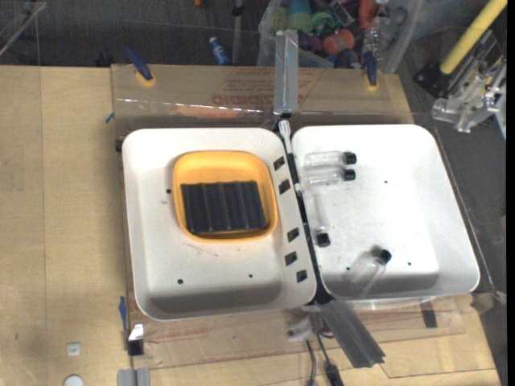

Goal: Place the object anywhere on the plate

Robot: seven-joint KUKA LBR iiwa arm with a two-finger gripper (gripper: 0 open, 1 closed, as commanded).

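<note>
An orange-yellow plate (221,164) sits in the left white bin (149,215). A black ridged rectangular object (223,206) lies flat on the plate, covering most of its middle and front. My gripper (468,109) hangs at the upper right, beyond the far right corner of the right bin (418,207), well away from the plate. Nothing shows in its grasp.
Several clear vials with black caps lie in the right bin: two side by side (328,168) near the back left, one (316,223) along the divider, one (370,265) near the front. A crate of colourful toys (342,10) stands behind the bins.
</note>
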